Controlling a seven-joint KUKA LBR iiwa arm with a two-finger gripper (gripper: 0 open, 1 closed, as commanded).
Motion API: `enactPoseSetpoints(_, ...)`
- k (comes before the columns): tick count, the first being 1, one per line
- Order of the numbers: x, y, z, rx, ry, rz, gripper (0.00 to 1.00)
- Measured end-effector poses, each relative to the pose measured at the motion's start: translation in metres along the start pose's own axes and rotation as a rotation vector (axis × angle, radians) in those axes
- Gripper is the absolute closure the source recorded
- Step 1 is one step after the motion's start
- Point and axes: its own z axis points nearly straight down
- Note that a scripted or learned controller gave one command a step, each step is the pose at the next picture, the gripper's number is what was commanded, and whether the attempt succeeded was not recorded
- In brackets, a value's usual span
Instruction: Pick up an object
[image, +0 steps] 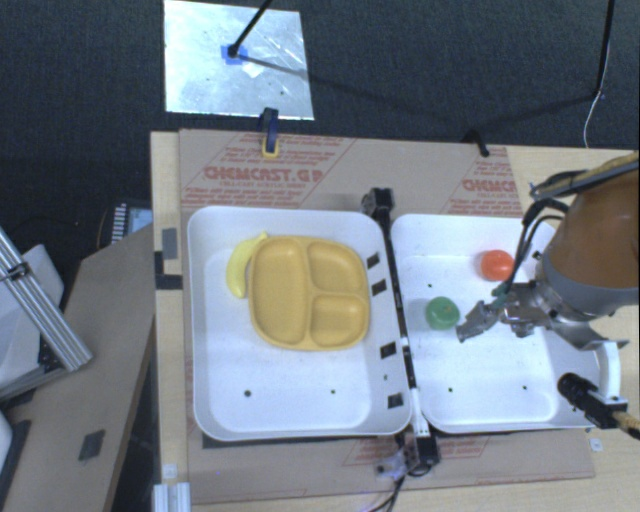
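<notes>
1. A dark carpeted floor surrounds the bench.
2. A shiny metal sheet lies on the floor beyond the bench.
3. The wooden bench bears a printed cardboard sheet.
4. An aluminium rail slants at the left edge.

Desk: pale wood top, covered in its middle by a brown printed sheet. On the sheet, two shallow white bins side by side, touching: left bin and right bin. A yellow clip sits at the sheet's far edge.
</notes>
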Motion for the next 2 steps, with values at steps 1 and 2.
enactPoseSetpoints(1,-0.004,0.000,0.062,0.005,0.002,0.003,0.00)
enactPoseSetpoints(2,0.006,0.002,0.119,0.004,0.002,0.003,0.00)
